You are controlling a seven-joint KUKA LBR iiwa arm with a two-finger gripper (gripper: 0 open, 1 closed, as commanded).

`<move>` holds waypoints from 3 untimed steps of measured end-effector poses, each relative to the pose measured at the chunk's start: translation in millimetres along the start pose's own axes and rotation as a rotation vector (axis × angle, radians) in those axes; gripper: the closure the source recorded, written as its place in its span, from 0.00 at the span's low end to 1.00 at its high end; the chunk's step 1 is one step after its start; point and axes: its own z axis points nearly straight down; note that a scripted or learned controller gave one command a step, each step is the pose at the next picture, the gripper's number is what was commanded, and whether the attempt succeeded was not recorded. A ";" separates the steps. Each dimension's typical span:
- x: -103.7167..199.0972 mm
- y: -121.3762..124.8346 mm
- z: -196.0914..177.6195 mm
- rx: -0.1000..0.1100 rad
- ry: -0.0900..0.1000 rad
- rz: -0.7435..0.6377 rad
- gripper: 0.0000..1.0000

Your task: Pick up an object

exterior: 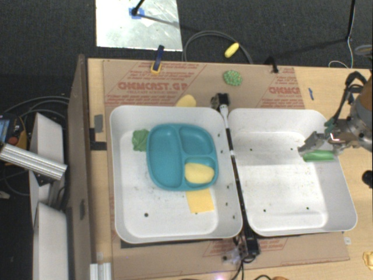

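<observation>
From my seat I start at the left white plastic bin (pixel 125 156), which sits on the brown cardboard sheet (pixel 256 86) covering the tabletop (pixel 349 162). In that bin a teal plastic divided plate (pixel 169 156) lies near the middle. A small green leafy piece (pixel 140 139) touches the plate's left rim, toward the bin's far left corner. A rounded yellow lump (pixel 199 172) sits in the plate's near right compartment, and a flat yellow square slice (pixel 200 201) lies on the bin floor just beyond the plate's near edge.

On the cardboard I can read "CHEMCAST" printed in red, once above the left bin and again, partly cut off, above the right one. Along the far edge of the sheet lie a pale yellow rounded piece (pixel 186 101) against the left bin's rim and a small green knobbly ball (pixel 232 77).

The right white plastic bin (pixel 280 214) holds a green stick-shaped object (pixel 319 155), lying flat near its right wall. The grey gripper (pixel 312 144) reaches in over that wall, low, right above the green object's left end. I cannot tell whether the fingers are apart or together, nor whether they grip the stick.
</observation>
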 end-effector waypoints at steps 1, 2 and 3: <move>-36.1 44.0 5.5 -0.005 -0.002 0.002 0.00; -34.3 105.1 -82.4 -0.014 -0.005 -0.005 0.00; -33.4 108.8 103.5 0.011 0.004 0.001 0.00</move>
